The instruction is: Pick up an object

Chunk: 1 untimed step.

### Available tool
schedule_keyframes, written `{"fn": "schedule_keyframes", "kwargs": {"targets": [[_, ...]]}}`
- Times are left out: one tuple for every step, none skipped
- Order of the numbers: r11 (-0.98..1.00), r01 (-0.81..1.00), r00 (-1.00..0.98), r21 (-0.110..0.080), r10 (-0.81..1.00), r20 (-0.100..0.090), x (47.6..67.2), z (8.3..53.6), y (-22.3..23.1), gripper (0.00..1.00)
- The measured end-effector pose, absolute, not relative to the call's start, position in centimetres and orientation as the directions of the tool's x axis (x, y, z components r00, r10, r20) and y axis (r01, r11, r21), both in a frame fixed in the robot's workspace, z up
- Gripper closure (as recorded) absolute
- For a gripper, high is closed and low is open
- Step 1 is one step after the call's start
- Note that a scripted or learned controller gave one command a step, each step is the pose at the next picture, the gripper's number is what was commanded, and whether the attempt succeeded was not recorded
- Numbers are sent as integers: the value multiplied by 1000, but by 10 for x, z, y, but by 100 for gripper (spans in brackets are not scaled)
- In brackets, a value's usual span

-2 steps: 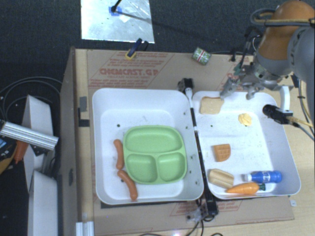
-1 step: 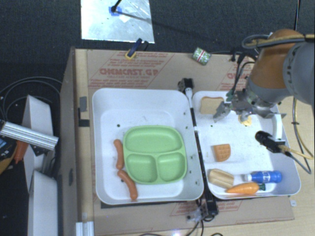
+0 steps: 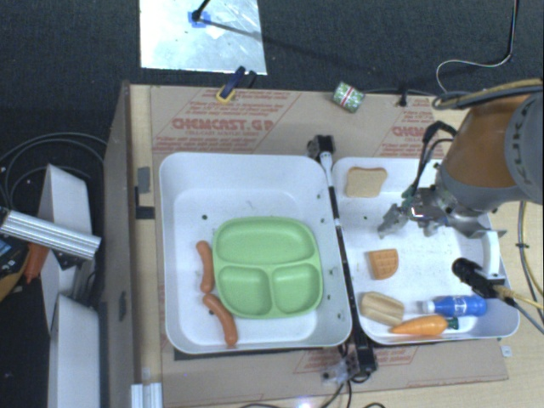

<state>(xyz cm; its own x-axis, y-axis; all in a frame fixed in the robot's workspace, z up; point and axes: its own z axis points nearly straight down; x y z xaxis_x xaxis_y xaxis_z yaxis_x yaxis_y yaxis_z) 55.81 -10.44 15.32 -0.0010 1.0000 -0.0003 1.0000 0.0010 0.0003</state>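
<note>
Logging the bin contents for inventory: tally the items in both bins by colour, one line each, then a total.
Green: 1, the divided plate
Reddish-orange: 2, two sausages
Tan: 2, bread slice and bread roll
Orange: 2, waffle piece and carrot
Blue and clear: 1, the bottle
Total: 8

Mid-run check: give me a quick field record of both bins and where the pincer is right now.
left bin: green divided plate; two sausages along the plate's left edge
right bin: bread slice, waffle piece, bread roll, carrot, bottle
pincer: above the right bin, between bread slice and waffle piece
held: nothing seen between its fingers
</note>
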Motion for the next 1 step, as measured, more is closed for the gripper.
{"fn": "schedule_keyframes", "kwargs": {"targets": [[2, 1000, -2, -2, 1000, 1, 546, 88, -82, 0]]}}
